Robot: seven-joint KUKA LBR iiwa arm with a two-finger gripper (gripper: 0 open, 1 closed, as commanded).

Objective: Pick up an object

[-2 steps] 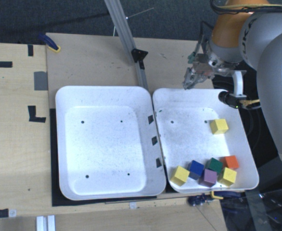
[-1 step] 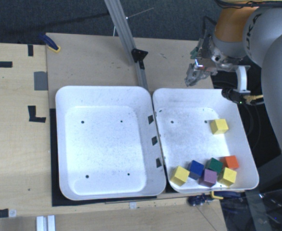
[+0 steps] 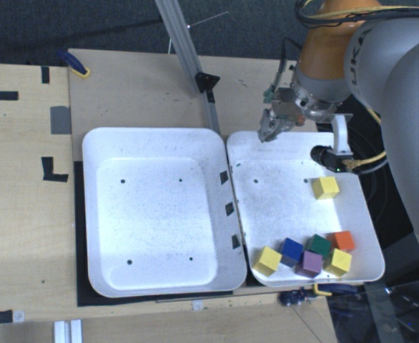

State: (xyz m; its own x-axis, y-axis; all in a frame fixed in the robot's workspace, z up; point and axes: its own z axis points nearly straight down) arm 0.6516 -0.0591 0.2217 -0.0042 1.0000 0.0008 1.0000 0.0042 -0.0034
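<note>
In the camera view, the gripper [image 3: 270,133] is being held over the far left corner of the right bin [image 3: 281,191], just at its rim, with the grey arm [image 3: 381,56] reaching in from the right under its orange band [image 3: 331,34]. Nothing is being carried between the fingers, and whether they are parted or closed cannot be told from this angle. The objects are lying well apart from the gripper: a lone yellow cube [image 3: 325,187] is sitting near the right wall of the right bin, while a cluster is being crowded along the near edge, made up of a yellow cube [image 3: 268,261], a blue cube [image 3: 292,251], a purple cube [image 3: 312,263], a green cube [image 3: 319,246], an orange cube [image 3: 344,241] and another yellow cube [image 3: 340,262]. The left bin [image 3: 156,206] is not being approached. The cubes are judged to be light, stiff blocks, probably smooth-faced, so two opposite flat sides are being favoured as the hold. The lone cube is judged the easier pick, since its sides are standing free of neighbours.
</note>
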